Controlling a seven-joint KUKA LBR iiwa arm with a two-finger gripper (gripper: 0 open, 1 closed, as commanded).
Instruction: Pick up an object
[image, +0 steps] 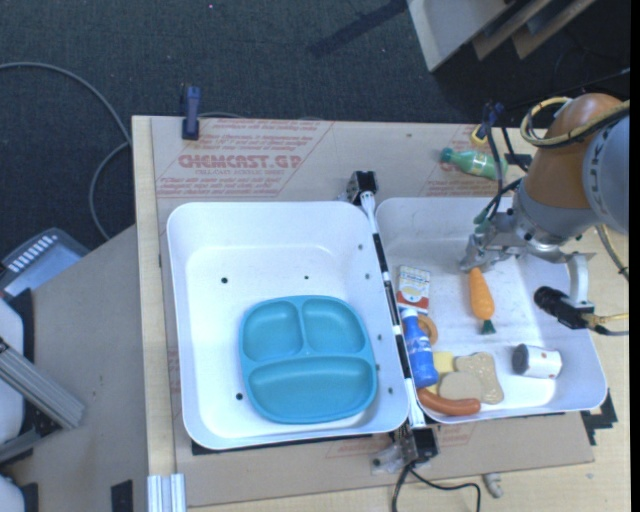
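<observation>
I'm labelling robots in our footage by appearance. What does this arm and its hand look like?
The grey metal robot arm is thick and rounded, with a glossy orange band above the wrist. Yellow and dark cables loop around its upper part. The small grey metal hand sits below a silvery wrist section. A black cylindrical attachment juts out nearby on a pale bracket.

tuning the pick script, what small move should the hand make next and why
Probably a short descent straight onto the carrot. The hand sits just above the carrot's top end in the right bin, and nothing shows between its fingers yet. The carrot lies apart from the other items, so the approach looks clear.
</observation>
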